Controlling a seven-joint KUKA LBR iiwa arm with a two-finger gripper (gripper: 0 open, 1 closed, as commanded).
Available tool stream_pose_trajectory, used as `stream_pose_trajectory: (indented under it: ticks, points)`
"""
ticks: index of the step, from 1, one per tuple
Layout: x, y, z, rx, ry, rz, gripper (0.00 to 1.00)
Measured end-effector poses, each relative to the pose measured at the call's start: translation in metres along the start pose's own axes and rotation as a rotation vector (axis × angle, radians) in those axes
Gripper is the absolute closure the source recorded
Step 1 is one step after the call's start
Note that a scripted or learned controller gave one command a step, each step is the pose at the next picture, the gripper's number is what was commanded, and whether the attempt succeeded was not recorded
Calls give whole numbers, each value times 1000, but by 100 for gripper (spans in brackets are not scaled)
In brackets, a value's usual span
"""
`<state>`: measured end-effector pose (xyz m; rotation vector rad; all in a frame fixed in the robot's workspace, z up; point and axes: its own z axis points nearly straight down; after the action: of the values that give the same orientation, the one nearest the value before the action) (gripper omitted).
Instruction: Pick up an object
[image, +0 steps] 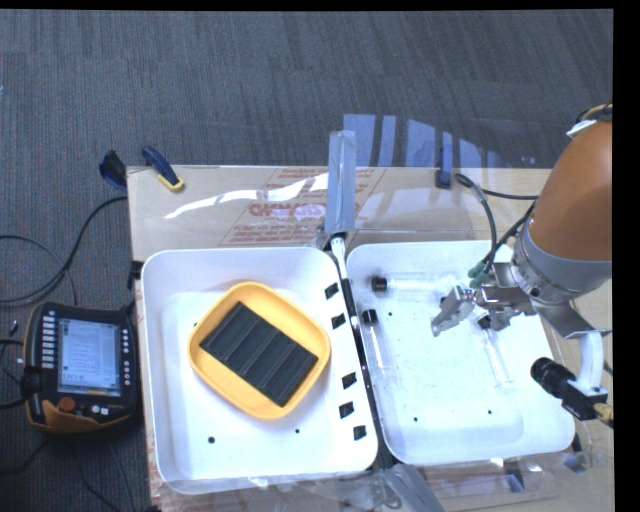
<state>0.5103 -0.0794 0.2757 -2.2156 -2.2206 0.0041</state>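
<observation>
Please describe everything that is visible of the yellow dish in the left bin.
The yellow, rounded-square shallow dish looks like plastic, with a raised rim and soft corners. A dark, ribbed rectangular insert lies flat inside it and covers most of its floor. The dish rests level on the floor of the left white bin, turned at a slant to the walls and touching none of them. Nothing else touches it.

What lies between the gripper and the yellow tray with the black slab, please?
In the camera view, the divider where the two bins meet separates the gripper from the yellow tray, along with bare right-bin floor.
</observation>
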Motion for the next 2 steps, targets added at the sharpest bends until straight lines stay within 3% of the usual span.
stream_pose_trajectory:
  ticks: [2]
  points:
    - [-108,113,131,-4,1,-10,0]
